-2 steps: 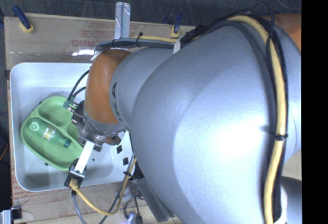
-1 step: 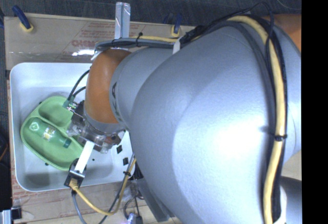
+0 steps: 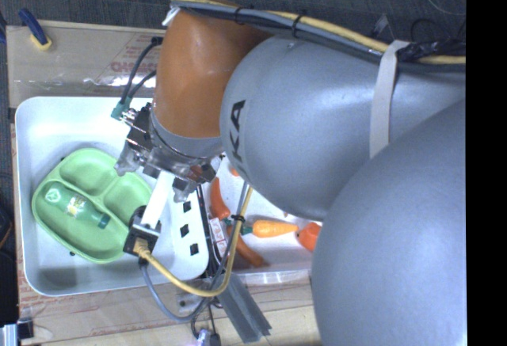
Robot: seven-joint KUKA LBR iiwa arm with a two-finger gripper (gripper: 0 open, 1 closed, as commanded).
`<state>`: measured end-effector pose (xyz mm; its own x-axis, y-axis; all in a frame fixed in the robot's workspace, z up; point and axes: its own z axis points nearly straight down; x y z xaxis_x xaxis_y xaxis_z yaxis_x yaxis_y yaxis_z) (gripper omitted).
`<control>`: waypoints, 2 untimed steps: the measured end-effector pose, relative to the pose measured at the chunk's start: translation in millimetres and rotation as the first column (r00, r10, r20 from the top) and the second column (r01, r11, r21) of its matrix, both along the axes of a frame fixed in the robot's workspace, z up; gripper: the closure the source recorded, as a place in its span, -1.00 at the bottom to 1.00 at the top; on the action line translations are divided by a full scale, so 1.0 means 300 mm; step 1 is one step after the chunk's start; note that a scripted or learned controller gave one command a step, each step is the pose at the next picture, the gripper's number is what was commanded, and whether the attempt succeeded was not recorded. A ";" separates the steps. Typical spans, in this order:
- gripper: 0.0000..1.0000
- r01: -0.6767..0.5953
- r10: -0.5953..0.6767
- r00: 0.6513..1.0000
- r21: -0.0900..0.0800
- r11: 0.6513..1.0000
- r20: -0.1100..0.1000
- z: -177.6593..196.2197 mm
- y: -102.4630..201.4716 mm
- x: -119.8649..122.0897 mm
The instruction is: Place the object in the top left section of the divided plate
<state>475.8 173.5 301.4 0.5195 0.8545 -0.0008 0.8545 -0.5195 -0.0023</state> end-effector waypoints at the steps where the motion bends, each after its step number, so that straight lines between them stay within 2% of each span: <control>1: 1.00 -0.009 0.009 1.000 -0.001 1.000 -0.005 0.029 0.006 -0.002; 2: -1.00 -0.010 0.010 1.000 -0.002 1.000 -0.005 0.029 0.007 -0.003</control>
